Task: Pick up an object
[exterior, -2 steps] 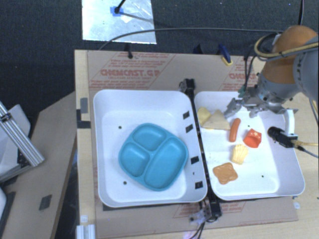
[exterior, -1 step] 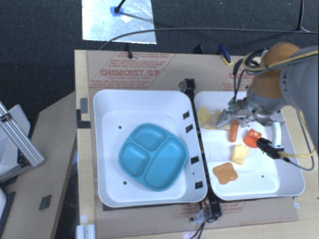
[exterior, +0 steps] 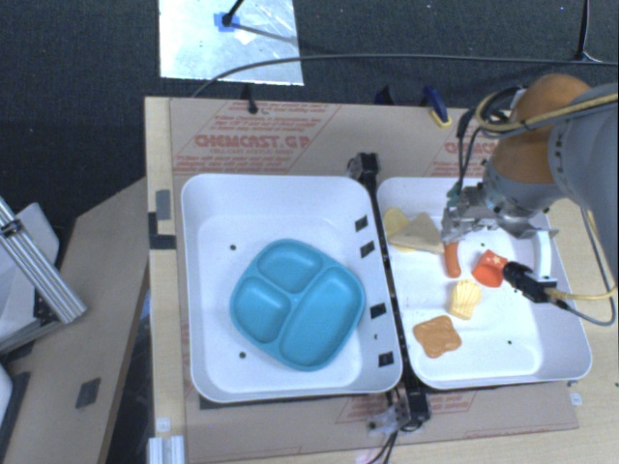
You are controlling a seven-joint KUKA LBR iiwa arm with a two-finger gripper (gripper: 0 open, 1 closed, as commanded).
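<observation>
Starting at the left, a blue three-compartment plastic plate (exterior: 298, 303) lies in the left white bin (exterior: 208, 259), well apart from the arm. In the right white bin (exterior: 566, 356), small toy foods cluster close: a pale yellow wedge (exterior: 414, 230), a slim orange carrot-like stick (exterior: 452, 258), a tan flat piece (exterior: 436, 335), a ridged yellow piece (exterior: 465, 300) and a red-orange chunk (exterior: 489, 268). The gripper (exterior: 462, 222) sits low over the wedge and stick; whether it is clenched or released cannot be told. Risk, as I judge it: with pieces so crowded, closing could catch an edge only, nudge a neighbour aside, or come up with nothing.
</observation>
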